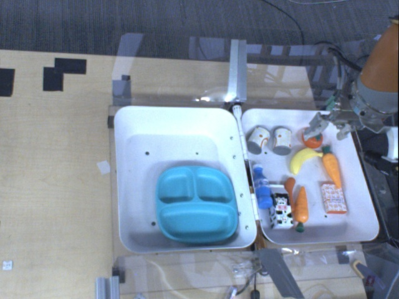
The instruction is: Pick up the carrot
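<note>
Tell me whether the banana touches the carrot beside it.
Touching. In the camera view the banana runs its right tip against the green top of the carrot, with no white bin floor showing between them.

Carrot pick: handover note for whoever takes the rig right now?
Tool: hovering at the far edge of the right bin, above a small red-orange item; cannot tell whether it is open or shut, and nothing is visibly held.
Carrots: one carrot lies beside the banana, near the tool; a second carrot lies nearer the front, by the cow-patterned box.
Left bin holds a blue divided plate.
Done: nothing yet. Left: descend, grasp a carrot, lift.
</note>
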You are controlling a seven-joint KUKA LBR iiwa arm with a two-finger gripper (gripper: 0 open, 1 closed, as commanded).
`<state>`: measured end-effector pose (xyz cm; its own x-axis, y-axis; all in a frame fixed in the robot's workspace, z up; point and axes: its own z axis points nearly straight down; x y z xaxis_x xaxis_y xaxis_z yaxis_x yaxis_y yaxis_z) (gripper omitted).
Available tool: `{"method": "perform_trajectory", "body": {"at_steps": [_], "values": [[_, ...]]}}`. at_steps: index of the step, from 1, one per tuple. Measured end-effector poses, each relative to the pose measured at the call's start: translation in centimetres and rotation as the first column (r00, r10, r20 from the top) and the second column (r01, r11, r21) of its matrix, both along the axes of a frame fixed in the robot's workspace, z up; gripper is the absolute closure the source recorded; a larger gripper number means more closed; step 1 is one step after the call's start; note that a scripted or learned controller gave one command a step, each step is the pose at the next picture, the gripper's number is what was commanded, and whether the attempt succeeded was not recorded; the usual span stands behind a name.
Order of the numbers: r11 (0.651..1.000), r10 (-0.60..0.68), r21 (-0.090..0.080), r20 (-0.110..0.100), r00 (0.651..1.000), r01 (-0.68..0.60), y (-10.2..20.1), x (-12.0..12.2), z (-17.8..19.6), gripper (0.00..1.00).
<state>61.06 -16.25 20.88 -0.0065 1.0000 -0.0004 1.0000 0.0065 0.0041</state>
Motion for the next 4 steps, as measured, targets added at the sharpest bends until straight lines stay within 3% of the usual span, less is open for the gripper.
{"method": "perform_trajectory", "body": {"at_steps": [1,2,3,4], "values": [[0.996,0.094,-0.001,0.000,0.996,-0.094,-4.2,-1.8,-8.5,0.00],[0.996,0.093,-0.004,0.006,0.996,-0.093,-4.3,-0.3,-12.1,0.00],[0.995,0.096,-0.003,0.010,0.995,-0.096,-4.1,-0.1,-10.8,1.00],[1.000,-0.030,0.000,0.004,1.000,0.030,3.1,0.8,1.7,1.00]]}}
